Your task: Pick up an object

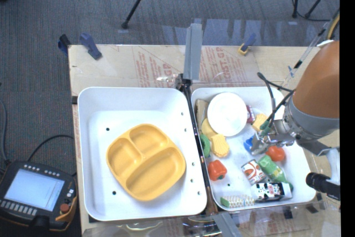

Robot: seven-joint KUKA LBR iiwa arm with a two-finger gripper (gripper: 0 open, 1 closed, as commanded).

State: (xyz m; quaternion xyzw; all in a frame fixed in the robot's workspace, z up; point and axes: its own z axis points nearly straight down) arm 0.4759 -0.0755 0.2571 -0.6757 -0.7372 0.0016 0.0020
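My gripper [259, 144] hangs low over the middle of the right bin [308, 170], reaching in from the right. Its tip is just above a small blue object [248, 145] and beside a red tomato-like piece [275, 153]. Close by lie a green bottle-shaped toy [271, 168], a small red and white carton [253, 171], a red pepper [217, 170] and a yellow corn piece [220, 146]. A round white plate [226, 113] sits at the back of that bin. I see nothing lifted off the bin floor.
The left bin [94, 119] holds a yellow divided plate [145, 160]. A black and white milk carton [273, 190] and a green and white strip [237, 201] lie along the right bin's front wall. A green piece [204, 145] rests against the divider side.
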